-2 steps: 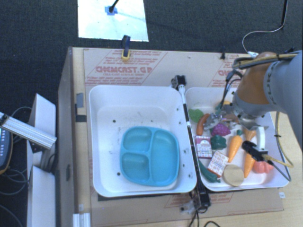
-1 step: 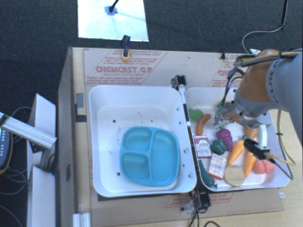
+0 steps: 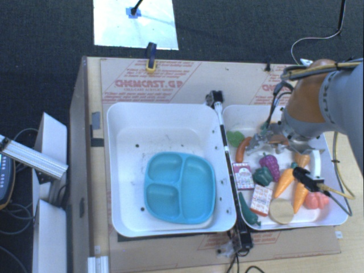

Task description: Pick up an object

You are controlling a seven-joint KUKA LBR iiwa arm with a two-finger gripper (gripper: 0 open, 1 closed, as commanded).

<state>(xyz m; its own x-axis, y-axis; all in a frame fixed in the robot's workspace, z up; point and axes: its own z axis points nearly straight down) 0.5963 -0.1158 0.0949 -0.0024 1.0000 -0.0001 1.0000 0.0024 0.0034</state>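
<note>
Camera view: the grey arm (image 3: 335, 98) reaches in from the right, its orange band (image 3: 307, 98) above the back of the right bin (image 3: 242, 114). The wrist bends downward, and the gripper (image 3: 265, 143) hangs low over that bin's rear half, just above the toys. From this slant, I cannot tell whether the gripper is open or closed, and nothing can be seen held in it.

The right bin is crowded with toy food:
- A light green piece (image 3: 235, 136) sits at the back left.
- A red sausage (image 3: 243, 148) lies tilted beside it, just left of the gripper.
- A purple bunch of grapes (image 3: 269, 165) lies just in front of the gripper.
- A dark green pepper (image 3: 263, 177) touches the grapes' near side.
- A pink and white carton (image 3: 243, 176) lies against the left wall.
- A second small box (image 3: 261, 199) lies nearer the front.
- Two orange carrots (image 3: 282, 182) (image 3: 300, 193) lie side by side to the right.
- A pale round disc (image 3: 281, 211) lies at the front, by the carrots' tips.

The left bin (image 3: 131, 118) holds a blue divided plate (image 3: 180, 186), lying flat toward its front right, well apart from the gripper.
</note>
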